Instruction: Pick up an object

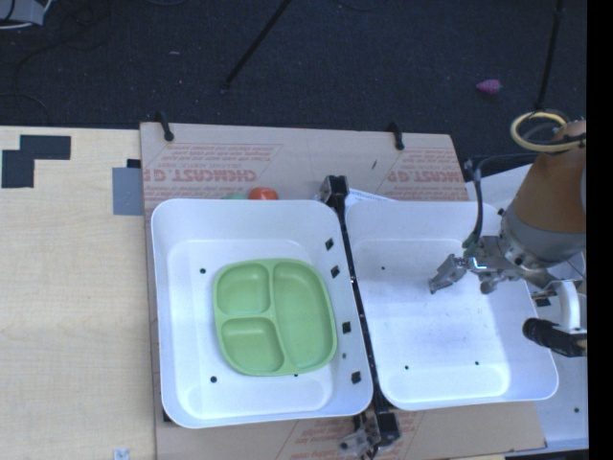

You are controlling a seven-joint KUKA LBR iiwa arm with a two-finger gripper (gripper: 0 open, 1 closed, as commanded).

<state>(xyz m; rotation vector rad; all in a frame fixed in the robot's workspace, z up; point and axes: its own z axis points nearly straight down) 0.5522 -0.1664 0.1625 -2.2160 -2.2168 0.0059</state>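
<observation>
- Left bin [182,257]: shallow, white, at centre-left of the frame. It holds the green divided plate [275,316], lying flat on the floor of the bin with its three compartments up and nothing in them. This is the only loose object seen in either bin, so I judge it the thing to be picked up.
- Right bin [450,353]: shallow, white, at centre-right, touching the left bin along a dark clamped seam. Bare white floor with small dark fixing dots.
- Arm [551,209]: grey with an orange band, entering from the right edge at mid-height, reaching leftward over the right bin.
- Gripper [446,278]: poised above the upper middle of the right bin, well apart from the plate. Nothing lies between its fingers. Whether they stand wide or narrow cannot be told at this angle.
- Red-orange item [262,195]: small, lying behind the far rim of the left bin on the cardboard sheet [287,161], outside both bins.
- Judgement: the gripper hangs over the bin without the plate, so a grasp would call for crossing the seam leftward.
</observation>
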